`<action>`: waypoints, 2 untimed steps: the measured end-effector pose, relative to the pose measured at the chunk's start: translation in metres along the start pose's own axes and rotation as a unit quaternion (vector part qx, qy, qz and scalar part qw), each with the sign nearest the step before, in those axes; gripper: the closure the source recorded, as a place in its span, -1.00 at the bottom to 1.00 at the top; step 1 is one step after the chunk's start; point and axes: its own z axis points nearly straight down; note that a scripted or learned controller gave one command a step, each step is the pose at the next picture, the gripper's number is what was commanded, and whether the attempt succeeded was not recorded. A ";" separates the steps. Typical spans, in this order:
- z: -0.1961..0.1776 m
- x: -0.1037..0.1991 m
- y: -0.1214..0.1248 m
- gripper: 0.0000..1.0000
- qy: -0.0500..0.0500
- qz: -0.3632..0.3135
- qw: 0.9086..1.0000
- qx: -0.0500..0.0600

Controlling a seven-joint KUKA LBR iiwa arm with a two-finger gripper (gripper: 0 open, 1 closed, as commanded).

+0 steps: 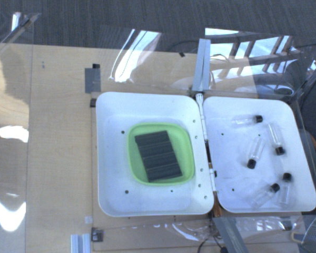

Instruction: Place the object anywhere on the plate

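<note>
A dark grey rectangular block (157,156), ribbed across its top, lies flat and slightly askew in the middle of the lime-green plate (186,147) in the left bin (109,152). Clear black-capped vials (254,153) lie scattered in the right bin (229,157).

Two white bins sit side by side on the wooden bench (52,141), and in the left bin (110,194) a green plate (187,152) carries a dark ribbed block (157,156), lying flat and slightly turned. Over in the right bin (226,194), clear vials with black caps are scattered, one near the top (247,120), two mid-bin (254,153) (276,138), and more at the lower right (266,194).
</note>
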 end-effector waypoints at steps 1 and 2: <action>0.000 0.000 0.000 -1.00 0.000 0.000 1.000 0.000; 0.000 0.000 0.000 -1.00 0.000 0.000 1.000 0.000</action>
